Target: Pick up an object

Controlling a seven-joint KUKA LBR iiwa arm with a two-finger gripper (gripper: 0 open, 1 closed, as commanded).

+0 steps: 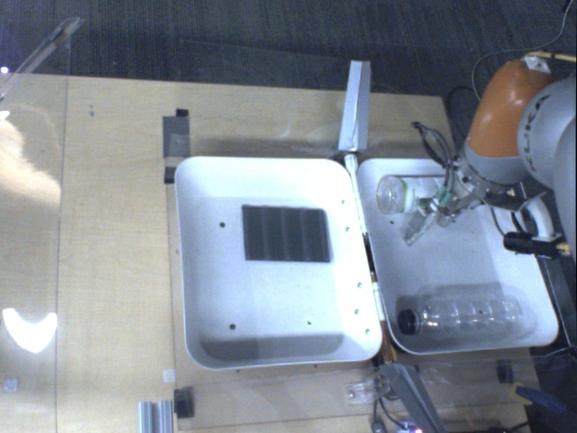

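A small clear plastic jar [397, 194] lies on its side in the upper left of the right bin [469, 264]. My gripper [431, 213] hangs just to the right of the jar, at its right end, and whether it touches the jar is unclear. A clear plastic bottle with a dark cap [460, 314] lies along the near wall of the same bin. The grey arm with its orange band [505, 106] reaches in from the upper right.
The left bin [207, 242] holds a dark ribbed rectangular pad [286, 234]. A metal bracket [355, 106] stands at the back between the bins. Cables [532, 242] run along the right bin's right side.
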